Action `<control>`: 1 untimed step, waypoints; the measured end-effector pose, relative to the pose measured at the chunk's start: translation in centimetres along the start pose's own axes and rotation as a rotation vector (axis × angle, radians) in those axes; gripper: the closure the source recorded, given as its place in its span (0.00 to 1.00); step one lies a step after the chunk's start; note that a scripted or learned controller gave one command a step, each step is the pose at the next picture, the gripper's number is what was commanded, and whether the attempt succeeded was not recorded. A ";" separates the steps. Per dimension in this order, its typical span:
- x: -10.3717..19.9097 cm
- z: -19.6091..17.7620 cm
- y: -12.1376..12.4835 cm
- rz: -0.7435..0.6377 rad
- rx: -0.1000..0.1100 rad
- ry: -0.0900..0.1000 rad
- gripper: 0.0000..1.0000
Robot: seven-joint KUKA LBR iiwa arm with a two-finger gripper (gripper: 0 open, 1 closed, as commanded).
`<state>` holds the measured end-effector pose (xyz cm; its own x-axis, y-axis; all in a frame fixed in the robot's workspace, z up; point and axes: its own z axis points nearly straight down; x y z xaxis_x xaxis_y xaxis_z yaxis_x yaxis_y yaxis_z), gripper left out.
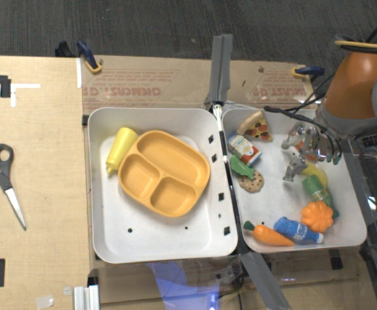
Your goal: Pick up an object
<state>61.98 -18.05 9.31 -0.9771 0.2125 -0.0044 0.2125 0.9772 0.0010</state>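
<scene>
In the left bin a yellow bottle and an orange divided tray are seen lying untouched. The right bin holds the candidates: a pizza slice, a small carton, a cookie, a carrot, a blue bottle and a small pumpkin. The gripper is lowered among them near the bin's right side, just beside a green-and-yellow item; whether it is spread or closed cannot be told. Nothing is seen lifted, so the pick is judged not yet done.
</scene>
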 end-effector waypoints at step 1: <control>-0.2 -1.1 0.0 -0.002 0.001 -0.007 1.00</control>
